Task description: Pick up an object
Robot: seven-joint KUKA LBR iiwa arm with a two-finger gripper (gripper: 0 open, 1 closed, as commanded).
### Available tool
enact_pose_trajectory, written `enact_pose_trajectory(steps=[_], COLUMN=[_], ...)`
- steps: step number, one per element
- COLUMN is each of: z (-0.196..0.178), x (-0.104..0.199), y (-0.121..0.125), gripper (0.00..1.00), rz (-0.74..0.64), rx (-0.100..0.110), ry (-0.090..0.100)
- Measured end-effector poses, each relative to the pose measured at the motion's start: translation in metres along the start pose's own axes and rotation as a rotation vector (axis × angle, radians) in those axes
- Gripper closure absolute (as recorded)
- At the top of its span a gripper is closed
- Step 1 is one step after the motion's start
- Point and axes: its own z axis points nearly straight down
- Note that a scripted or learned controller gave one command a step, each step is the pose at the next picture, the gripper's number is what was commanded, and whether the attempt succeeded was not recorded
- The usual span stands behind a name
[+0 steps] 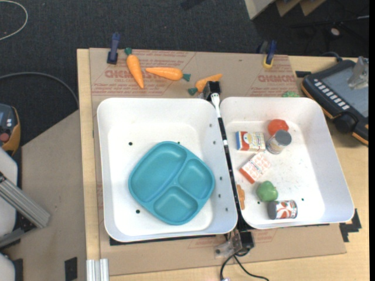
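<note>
Two white bins on a bench, small grocery items in the right bin [328,157].

The right bin holds two small cartons [250,140] [255,168], an upright tin [279,141] against a red object [278,126], a green ball-like item [267,190] and a can on its side [283,209]; labels are too small to read. The left bin [117,151] holds a teal divided tray [171,182]. Three toy carrots [135,70] [165,73] [208,82] lie behind the bins.

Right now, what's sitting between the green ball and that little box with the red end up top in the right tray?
A small red-and-white carton, tilted, lies between the green ball and the box, seen in the camera view.
</note>
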Motion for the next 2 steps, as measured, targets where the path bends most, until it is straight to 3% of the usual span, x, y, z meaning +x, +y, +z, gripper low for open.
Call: enact_pose_trajectory(steps=[1,2], z=[-0.146,-0.141], x=[0.039,0.105], y=[0.085,0.007], gripper=[1.0,1.0], rz=[-0.002,-0.001], rx=[0.001,0.024], ry=[0.003,0.011])
